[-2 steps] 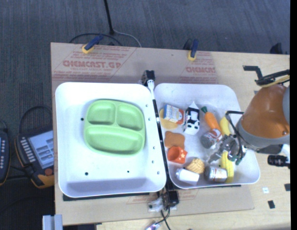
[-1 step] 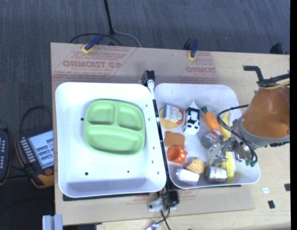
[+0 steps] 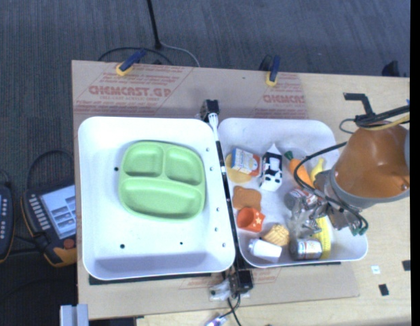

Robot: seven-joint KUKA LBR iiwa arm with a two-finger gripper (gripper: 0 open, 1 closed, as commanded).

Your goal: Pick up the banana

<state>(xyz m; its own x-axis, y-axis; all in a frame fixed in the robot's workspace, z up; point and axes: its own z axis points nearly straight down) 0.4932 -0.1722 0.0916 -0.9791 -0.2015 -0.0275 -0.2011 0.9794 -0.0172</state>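
My gripper (image 3: 303, 212) hangs among clutter; I cannot tell its state. The banana (image 3: 317, 169) lies just behind it. I risk grabbing the corn (image 3: 323, 229) instead.

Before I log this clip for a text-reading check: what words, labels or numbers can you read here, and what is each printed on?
"CHEMCAST GP": red print on the brown board under the bins, far left.
A second red print on the board, far right: likely the same words, too blurred to confirm.
Carton in the right bin: label too small to read.
Handheld device left of the bench: screen unreadable.
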